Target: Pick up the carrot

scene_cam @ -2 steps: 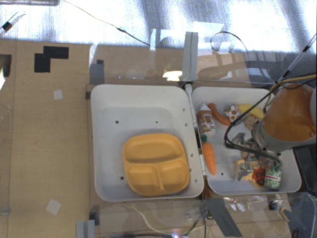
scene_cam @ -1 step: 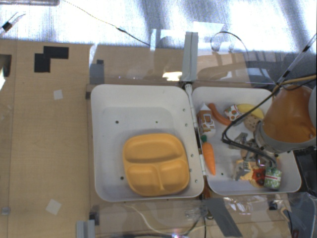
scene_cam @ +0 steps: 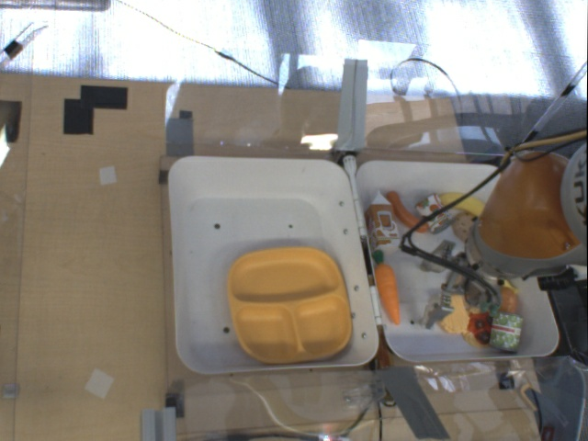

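Though small, carrot (scene_cam: pixel 389 293) orange, tapered (green-topped).

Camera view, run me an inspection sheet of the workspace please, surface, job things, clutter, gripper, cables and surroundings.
Surface: wooden bench bearing two white bins.
Job's things: carrot lies in the right bin, by its left wall, untouched.
Clutter: yellow divided tray in the left bin; small toy foods crowd the right bin.
Gripper: gripper low over the right bin, right of the carrot.
Cables: black cable loops off the arm.
Surroundings: black markers on the bench.
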